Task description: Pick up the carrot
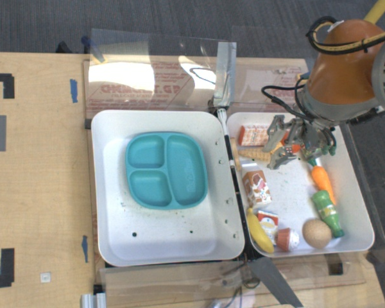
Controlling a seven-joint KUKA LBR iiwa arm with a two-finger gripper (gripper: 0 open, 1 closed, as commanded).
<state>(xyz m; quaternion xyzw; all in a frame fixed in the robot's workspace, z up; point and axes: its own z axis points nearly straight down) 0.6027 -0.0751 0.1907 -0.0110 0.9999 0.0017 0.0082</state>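
- The carrot (321, 178) lies in the right bin (362, 191), toward its right wall, about midway between the bin's far and near ends.
- Its long axis runs roughly from far to near in the view, tilted a little: the green-topped end points up and left toward the arm, the orange tip down and right.
- The jaws (289, 147) hang over the far part of the same bin, up and left of the carrot, near it but not touching.
- The jaws stand apart, with nothing between them; one finger reaches toward a cracker-like strip (255, 153) on the bin floor.
- So the carrot lies down and right of the jaws, and I judge the coming move a short shift that way, then a descent.
- A closing line set across the carrot's narrow width, not along its length, looks the better fit.
- A green bottle (328, 212) lies just below the carrot's tip, nearly end to end with it, and an egg (316, 233) sits beside that; a grasp taken at mid-body would keep clear of both.
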